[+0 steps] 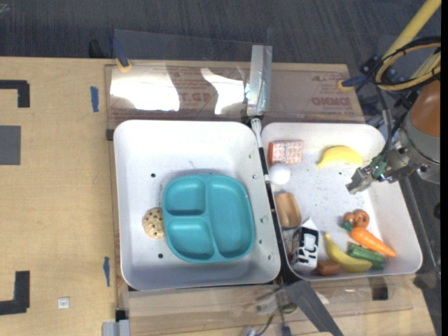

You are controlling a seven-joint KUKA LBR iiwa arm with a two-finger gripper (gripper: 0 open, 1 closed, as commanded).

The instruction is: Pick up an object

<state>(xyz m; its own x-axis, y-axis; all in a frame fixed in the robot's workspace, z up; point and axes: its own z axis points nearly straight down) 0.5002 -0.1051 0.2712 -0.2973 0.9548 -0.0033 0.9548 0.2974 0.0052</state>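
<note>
Two shallow white bins sit side by side on the bench. The left bin (133, 187) holds a teal divided plate (208, 217) with three compartments, and a speckled cookie (153, 222) lies just beside the plate's left edge, partly tucked under its rim. The right bin (329, 187) holds the other objects: a small red-and-white box (285, 152) near the top left corner, a white ball (280, 176) just below it, a brown bread-like piece (287, 208) below that, and a black-and-white carton (305, 247) whose print is too small to read. A yellow banana (341, 156) lies near the top, and another banana (344, 255) lies at the bottom, touching a carrot (371, 242) with green leaves. A small orange pumpkin-like item (355, 220) sits just above the carrot; a reddish-brown thing under the lower banana is mostly hidden. The gripper (360, 180) hangs over the right side of the right bin, between the upper banana and the pumpkin-like item, touching neither; whether it is spread or pressed together cannot be made out. The arm is cut off by the right edge.
</note>
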